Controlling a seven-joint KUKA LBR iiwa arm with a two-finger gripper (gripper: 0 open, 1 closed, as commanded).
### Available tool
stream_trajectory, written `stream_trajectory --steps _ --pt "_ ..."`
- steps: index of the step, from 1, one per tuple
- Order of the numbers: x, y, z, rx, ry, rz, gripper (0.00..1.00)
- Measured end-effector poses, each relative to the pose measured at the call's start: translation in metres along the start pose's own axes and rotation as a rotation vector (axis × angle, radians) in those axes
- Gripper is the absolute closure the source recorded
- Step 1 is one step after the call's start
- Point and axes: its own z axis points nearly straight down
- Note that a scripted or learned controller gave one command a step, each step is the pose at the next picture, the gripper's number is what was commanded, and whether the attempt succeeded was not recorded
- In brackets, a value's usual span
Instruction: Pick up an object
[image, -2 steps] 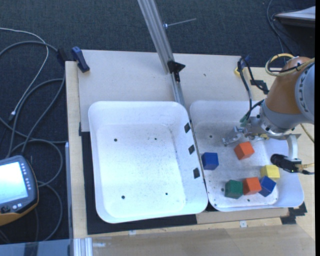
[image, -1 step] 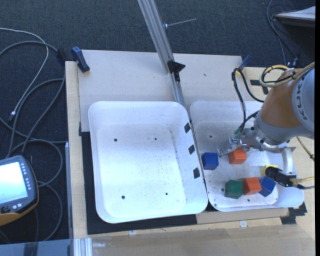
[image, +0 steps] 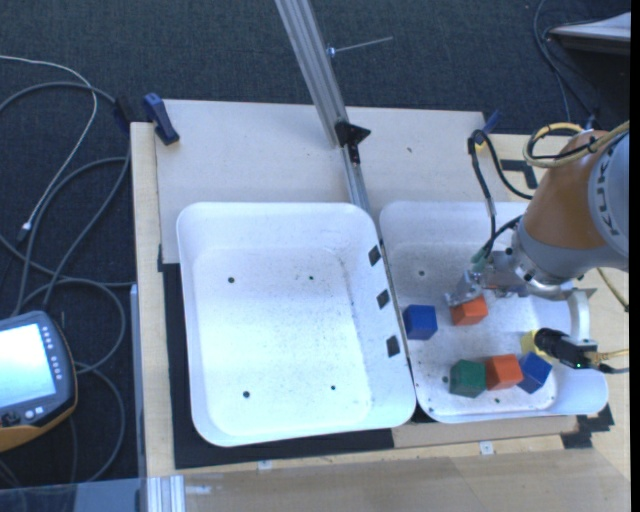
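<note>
In the right bin (image: 440, 235), my gripper (image: 468, 293) is low over the middle, reaching in from the right. A small orange cube (image: 469, 312) sits tilted right at its tip, touching or nearly touching it. A blue cube (image: 420, 321) lies just left of that, near the bin's left wall. Along the front of the same bin, a green cube (image: 467, 378), a second orange cube (image: 504, 371) and a second blue cube (image: 536, 372) stand in a tight row.
The left bin (image: 200, 240) lies beside the right one, with black clips on the shared wall (image: 384, 298). A slanted metal rail (image: 318, 75) crosses the back of the bench. A teach pendant (image: 30, 378) rests on the floor at left.
</note>
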Motion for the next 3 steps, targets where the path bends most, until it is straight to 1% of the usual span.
stream_trajectory --steps 1,2,3 --pt "0.037 0.006 0.011 0.001 -0.002 -0.002 1.00" --pt "0.093 0.025 -0.094 -0.010 -0.001 -0.006 1.00" --pt "0.149 0.026 -0.089 0.000 0.000 -0.006 1.00"
